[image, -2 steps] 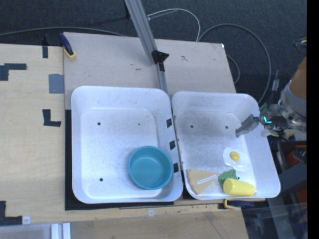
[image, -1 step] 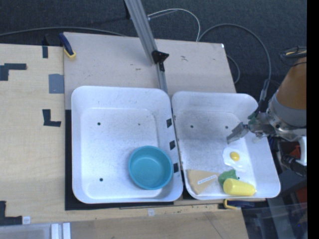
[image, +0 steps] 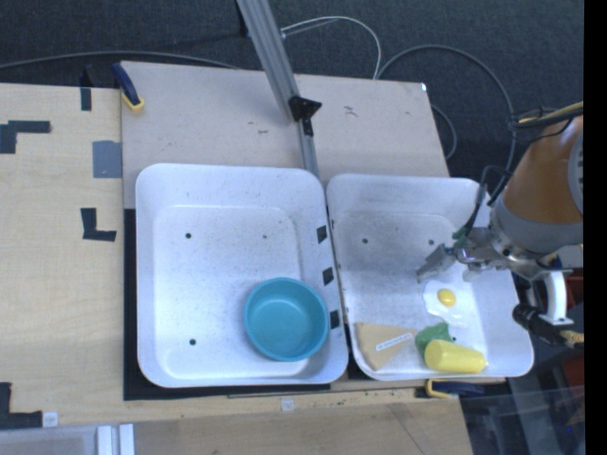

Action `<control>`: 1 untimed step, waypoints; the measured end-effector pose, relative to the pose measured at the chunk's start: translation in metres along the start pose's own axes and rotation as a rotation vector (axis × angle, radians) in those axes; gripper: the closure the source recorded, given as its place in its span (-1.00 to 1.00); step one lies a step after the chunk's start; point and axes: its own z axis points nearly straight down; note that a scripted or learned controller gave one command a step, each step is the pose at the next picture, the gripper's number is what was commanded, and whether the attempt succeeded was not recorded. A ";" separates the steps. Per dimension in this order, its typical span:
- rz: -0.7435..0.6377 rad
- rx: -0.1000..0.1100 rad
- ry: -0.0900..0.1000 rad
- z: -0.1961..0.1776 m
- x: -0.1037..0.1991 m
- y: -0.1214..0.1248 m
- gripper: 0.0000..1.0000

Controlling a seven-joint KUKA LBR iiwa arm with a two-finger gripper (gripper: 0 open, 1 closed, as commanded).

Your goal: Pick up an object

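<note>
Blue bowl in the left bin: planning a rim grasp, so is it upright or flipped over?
Upright: the round blue plastic bowl shows its open rim and hollow interior facing up.

The arm enters from the right, its orange band lying directly behind the grey wrist. From the wrist the body narrows leftward to the gripper [image: 434,265], which is tilted down and to the left, at the far left tip of the arm. Its two fingers [image: 429,269] stand slightly apart, with nothing visible between them.
</note>
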 end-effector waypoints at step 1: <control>0.001 -0.010 -0.005 0.061 -0.002 0.001 -1.00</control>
